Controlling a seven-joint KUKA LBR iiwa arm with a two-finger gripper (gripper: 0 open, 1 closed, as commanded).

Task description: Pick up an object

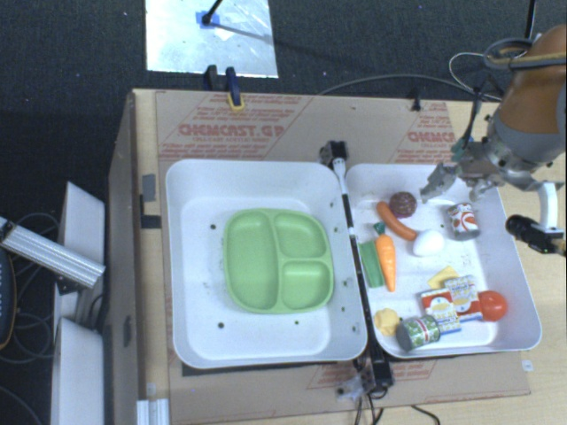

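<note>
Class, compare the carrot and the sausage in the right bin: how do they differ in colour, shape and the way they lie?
The carrot is bright orange with a green top; the sausage is a darker red-orange all over. The carrot tapers to a point, whereas the sausage keeps an even, rounded thickness. The carrot lies nearly along the divider between the bins, while the sausage lies diagonally. Both are elongated toy foods lying flat in the right bin, near its left side.

Worktop (266, 118) is brown board with red print, filling mid-frame. Two shallow white bins sit directly on it, side by side and touching along a center seam: left bin (190, 237) mid-frame, right bin (518, 317) at right. A black clamp (335, 153) sits at the top of the seam, another clamp (376, 374) at the bottom. Small blue-yellow clip (233, 89) on the worktop's upper edge.
</note>
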